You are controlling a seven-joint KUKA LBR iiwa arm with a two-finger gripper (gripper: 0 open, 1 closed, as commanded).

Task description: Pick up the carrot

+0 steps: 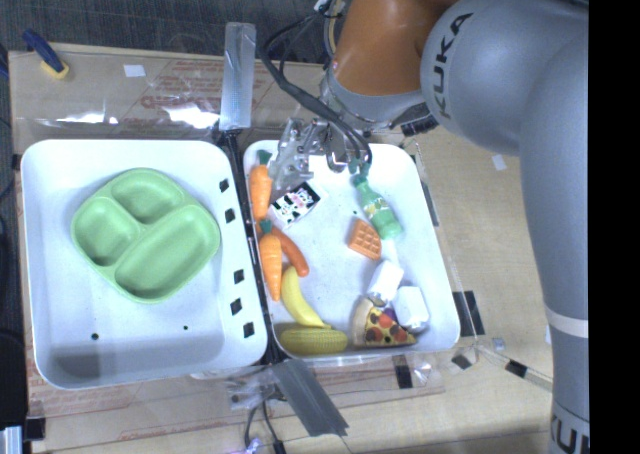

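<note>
Hovering over the far left corner of the right bin [432, 242], the gripper [292, 164] sat low above the toys, its metal fingers pointing down toward the bin's left wall. Whether those fingers stood spread or pressed together could not be told from this slanted look; the wrist hardware and cables crowded the spot, and nothing showed pinched there.

Just beside the tool, against the left wall near the far corner, lay one carrot [260, 191], orange with a green top, running along the wall. A second carrot [271, 260] lay further toward the near edge, along the same wall, with a third orange piece [291, 254] angled across it. A small black-and-white carton [295, 204] rested right under the tool, touching close to the first carrot.

To do this step well, the judgement was that the far carrot made the fairest target: nearest the tool and lying alone. The grasp would want the fingers set across the carrot's width, not along it, and centred on the thick middle. The wall was the danger: one finger had little room between carrot and wall, and the carton could be caught instead.

Further out sat a green bottle [377, 207], a waffle piece [365, 239], a banana [299, 299], corn [312, 341] and a pizza slice [380, 326]. The left bin [60, 342] held a green divided plate [146, 232].
</note>
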